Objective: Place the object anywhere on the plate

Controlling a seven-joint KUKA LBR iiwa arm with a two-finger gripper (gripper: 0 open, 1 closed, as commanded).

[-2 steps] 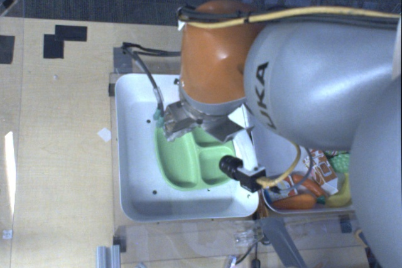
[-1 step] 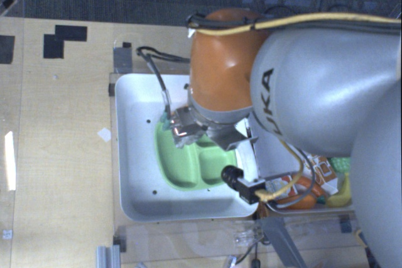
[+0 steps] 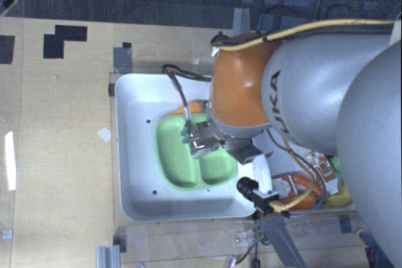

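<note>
While the gripper (image 3: pixel 200 142) hangs over the green plate (image 3: pixel 179 160), we cannot tell its finger state — release risks landing the object off-plate.

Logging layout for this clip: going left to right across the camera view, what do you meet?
Black tape marks on the bench → left white bin's wall → green plate → arm's orange band → packaged items in the right bin.
</note>
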